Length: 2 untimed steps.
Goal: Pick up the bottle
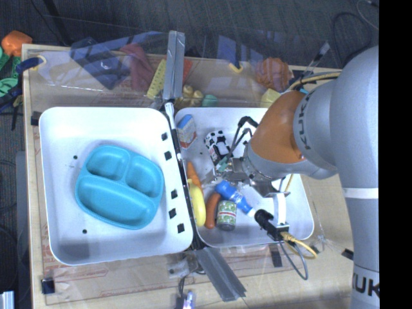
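Lying in the right bin [302,221] – blue bottle [233,196] | beside it: labelled can [226,215], banana [197,206], carrot [192,172] – writing unreadable | hand [239,170] just above the bottle, grip: cannot tell

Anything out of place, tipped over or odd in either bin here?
Mostly clutter. In the right bin the blue bottle lies on its side, crowded by a small can, a banana and a carrot. The blue divided tray sits slightly askew in the left bin.

Two white bins [58,172] are seen side by side. One blue tray [120,186] is counted, one blue bottle [232,195], one can [226,215], one banana [197,205], one carrot [193,172], one carton [187,131].
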Tool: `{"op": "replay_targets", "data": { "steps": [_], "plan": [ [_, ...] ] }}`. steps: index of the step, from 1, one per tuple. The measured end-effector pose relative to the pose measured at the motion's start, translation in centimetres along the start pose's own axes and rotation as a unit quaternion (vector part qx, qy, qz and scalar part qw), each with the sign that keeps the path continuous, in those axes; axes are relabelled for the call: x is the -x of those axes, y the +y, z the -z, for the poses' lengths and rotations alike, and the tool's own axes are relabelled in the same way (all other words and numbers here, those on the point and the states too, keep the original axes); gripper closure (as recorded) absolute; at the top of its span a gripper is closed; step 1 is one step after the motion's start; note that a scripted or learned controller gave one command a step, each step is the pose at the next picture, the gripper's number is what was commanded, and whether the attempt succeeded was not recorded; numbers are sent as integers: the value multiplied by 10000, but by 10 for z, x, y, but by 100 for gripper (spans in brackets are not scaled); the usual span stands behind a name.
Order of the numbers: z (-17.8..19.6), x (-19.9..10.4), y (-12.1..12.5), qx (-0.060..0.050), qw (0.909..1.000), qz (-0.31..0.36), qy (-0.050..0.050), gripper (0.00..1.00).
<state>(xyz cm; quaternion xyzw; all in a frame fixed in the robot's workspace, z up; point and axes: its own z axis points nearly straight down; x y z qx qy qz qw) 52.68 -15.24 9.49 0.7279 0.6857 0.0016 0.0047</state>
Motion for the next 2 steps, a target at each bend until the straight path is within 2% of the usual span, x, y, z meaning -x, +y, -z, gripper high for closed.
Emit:
{"op": "replay_targets", "data": {
  "steps": [1, 2],
  "plan": [
    [8, -1, 1, -13, 10000, 35, 7, 100],
    [112, -34, 53, -60, 9995, -302, 19, 100]
  ]
}}
